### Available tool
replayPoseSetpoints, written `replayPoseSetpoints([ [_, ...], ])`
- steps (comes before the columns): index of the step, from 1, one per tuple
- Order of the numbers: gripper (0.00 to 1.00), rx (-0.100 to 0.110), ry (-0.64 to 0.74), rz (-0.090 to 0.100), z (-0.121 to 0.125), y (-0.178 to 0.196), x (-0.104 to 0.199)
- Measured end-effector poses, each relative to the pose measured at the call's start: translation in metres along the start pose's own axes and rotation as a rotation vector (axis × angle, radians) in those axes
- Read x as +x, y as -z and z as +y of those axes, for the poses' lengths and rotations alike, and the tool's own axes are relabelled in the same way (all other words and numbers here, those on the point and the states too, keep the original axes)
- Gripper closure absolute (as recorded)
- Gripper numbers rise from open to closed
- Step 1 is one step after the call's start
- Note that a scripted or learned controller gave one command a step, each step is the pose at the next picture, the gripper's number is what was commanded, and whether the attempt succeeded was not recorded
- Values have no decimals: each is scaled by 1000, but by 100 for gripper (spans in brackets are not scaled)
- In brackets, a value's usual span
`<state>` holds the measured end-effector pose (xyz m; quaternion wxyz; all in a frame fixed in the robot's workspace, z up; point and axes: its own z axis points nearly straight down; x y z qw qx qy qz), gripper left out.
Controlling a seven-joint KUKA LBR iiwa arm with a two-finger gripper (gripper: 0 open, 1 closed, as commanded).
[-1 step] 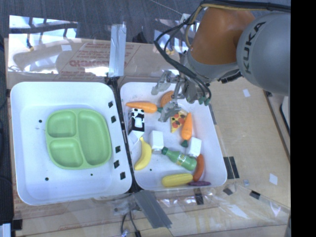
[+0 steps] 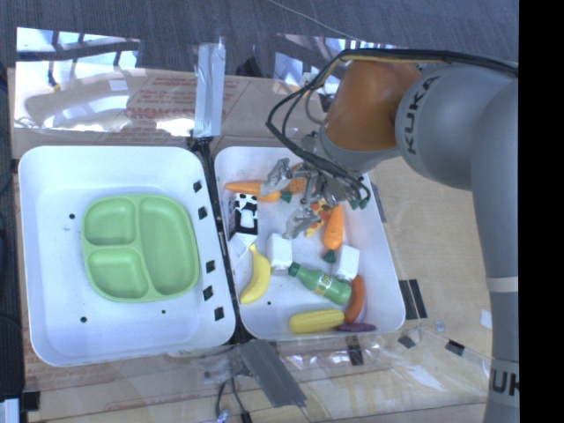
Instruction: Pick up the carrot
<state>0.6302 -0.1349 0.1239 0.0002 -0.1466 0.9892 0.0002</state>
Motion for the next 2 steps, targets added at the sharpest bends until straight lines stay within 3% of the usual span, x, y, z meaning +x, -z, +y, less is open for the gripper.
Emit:
replayPoseSetpoints([
  [1,0,3,-181,-6,-33,-29,-9],
  [2,100,4,-174,-9,-31,-19,-11],
])
